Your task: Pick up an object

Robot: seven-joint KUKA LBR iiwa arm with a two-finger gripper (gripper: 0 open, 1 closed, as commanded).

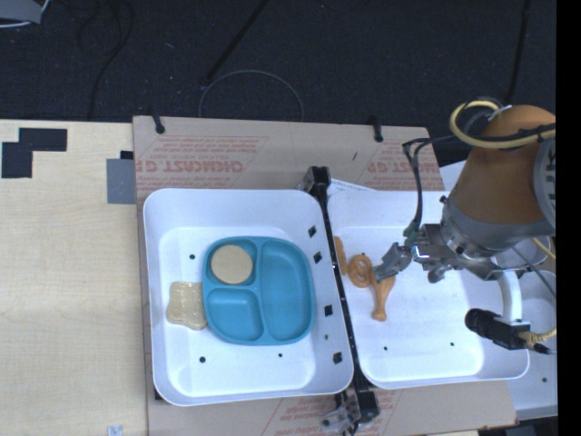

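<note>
Nearest edge: black clamp [354,409] at the front where the two bins meet, on a cardboard sheet [227,164] with red print that lies under both bins on the pale bench [64,289]. The left bin [227,384] holds a blue divided plate [281,289], flat and roughly centred. A pale yellow spongy chunk [186,304] lies against the plate's left edge on the bin floor. A round tan disc [231,263] sits in the plate's far-left compartment. In the right bin [427,371], on its left half near the divider, lies an orange-tan stick piece [383,298], lengthwise near to far. An orange-tan loop piece [360,269] sits just beyond it to the left, touching or almost touching it. The gripper [388,266] is low over the right bin, just right of the loop piece and at the far end of the stick piece. Contact with either: can't tell. Gripper released or clenched: can't tell, and nothing is visibly held. The arm [495,189] comes in from the right, its orange band over the bin's right side. Farther back, a second black clamp [318,180] at the far end of the divider. On the bench at far left, a grey square [118,180] and black patches [36,148]. Beyond the bench, dark floor with loose cables [245,89].
</note>
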